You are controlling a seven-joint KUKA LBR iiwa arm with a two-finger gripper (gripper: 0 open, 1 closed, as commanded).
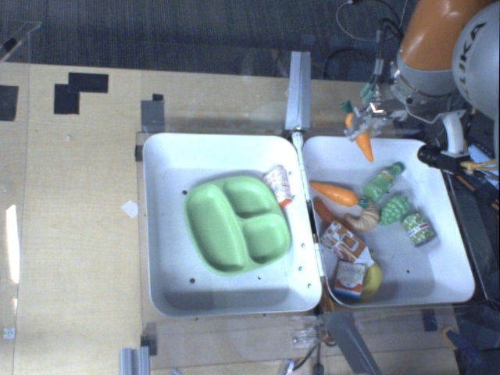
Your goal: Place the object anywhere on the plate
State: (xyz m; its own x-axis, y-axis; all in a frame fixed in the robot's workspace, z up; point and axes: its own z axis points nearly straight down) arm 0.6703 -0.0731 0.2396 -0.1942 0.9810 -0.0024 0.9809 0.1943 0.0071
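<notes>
Part of the maker's name can be read in dark capitals on the grey casing of the robot arm (478,45) at the upper right: the letters "UK" show, cut off by the frame edge. The small printed food packets (344,241) in the right white bin (453,280) carry coloured labels, but their print is too small and blurred to read.

The green plate (237,224) looks like smooth plastic with a soft shine. Both white bins (156,233) look smooth, a bit glossy. The bench (70,233) at the left looks like pale wood, flat and matt. The orange carrot (364,145) at the upper right looks like smooth plastic. The arm's orange band (433,22) is shiny.
</notes>
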